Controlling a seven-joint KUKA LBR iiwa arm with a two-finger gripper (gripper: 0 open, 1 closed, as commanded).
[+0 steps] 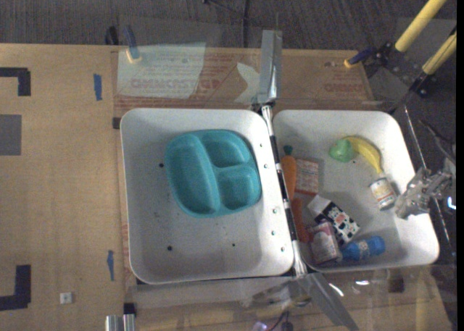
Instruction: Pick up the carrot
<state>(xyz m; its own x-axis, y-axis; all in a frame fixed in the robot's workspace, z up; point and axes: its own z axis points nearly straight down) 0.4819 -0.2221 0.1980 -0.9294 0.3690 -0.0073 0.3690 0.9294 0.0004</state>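
Observation:
The carrot (290, 176) is an orange stick with a green tip. It lies along the left wall of the right bin (415, 244), pointing away from the camera. My gripper (418, 193) hangs over the right edge of that bin, far to the right of the carrot. Nothing shows between its metal fingers, and their state is unclear.
The left bin (145, 235) holds a teal divided plate (212, 171). In the right bin lie a banana (367, 152), a green cup (341, 151), a small jar (382, 192), a blue bottle (363, 249), a black-and-white box (339, 219) and packets beside the carrot.

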